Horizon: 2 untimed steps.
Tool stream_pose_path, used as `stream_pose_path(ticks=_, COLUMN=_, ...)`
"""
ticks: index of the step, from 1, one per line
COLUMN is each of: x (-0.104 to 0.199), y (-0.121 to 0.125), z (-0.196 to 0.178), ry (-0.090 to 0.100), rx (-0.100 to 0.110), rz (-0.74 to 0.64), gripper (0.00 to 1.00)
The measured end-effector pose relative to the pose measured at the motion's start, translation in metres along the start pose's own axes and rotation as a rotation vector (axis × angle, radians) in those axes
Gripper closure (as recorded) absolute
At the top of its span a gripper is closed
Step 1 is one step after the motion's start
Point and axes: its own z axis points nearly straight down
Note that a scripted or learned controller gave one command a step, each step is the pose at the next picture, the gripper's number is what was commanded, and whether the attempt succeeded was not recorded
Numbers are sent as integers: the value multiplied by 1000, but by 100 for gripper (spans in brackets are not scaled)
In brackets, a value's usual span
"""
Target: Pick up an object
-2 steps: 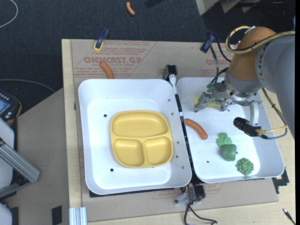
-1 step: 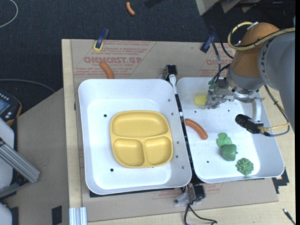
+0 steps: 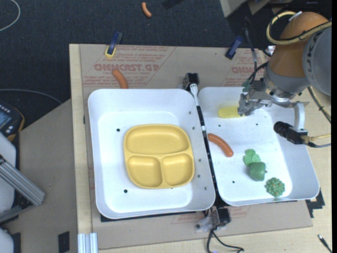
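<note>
Down low in the right bin, far-left corner area, hand parked right at the right end of the flat yellow piece and looking like it touches or overlaps that edge. Can't tell whether it's spread or pressed together, too dark and small from up here, and no sign of anything pinched. Closest pickable thing is clearly that yellow piece, lying flat on the bin floor near the far wall. Other options sitting well apart: orange sausage near the divider, green pepper and broccoli toward the near right. Left bin just has the yellow divided tray, plus a stray sausage out on the bench. Probably mid-attempt on the yellow bit. Main risk, as a guess: thing lies so flat that a squeeze could skate over the top and come up with nothing. Also only catching one end, so could slide it toward the wall or tip it out on the lift. Far bin wall is close too, might get bumped.
</note>
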Motion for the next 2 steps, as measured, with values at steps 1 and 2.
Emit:
stream_pose_path(ticks=1, x=4, y=-6, z=-59, ry=0, rx=-4, rz=-2, gripper=100)
stream_pose_path(ticks=2, x=4, y=-5, z=-77, ry=0, rx=-1, rz=-2, gripper=100)
